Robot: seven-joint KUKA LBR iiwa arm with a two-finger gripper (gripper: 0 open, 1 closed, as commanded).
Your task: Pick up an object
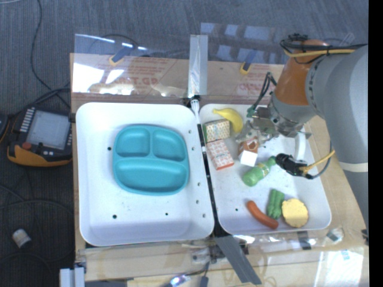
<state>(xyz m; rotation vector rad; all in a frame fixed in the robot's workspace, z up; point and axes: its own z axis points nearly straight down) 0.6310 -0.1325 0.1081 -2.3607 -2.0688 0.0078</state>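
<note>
**Arm lowered into the right bin**

The jaws (256, 137) sit low in the right bin (317, 214), above a white cube (248, 158) and a small brown item (251, 145). Their opening cannot be told. Nearby lie a banana (230, 118), a green bottle (257, 173) and a sausage (262, 214). The left bin (96, 220) holds a blue tray (149, 159).
</note>
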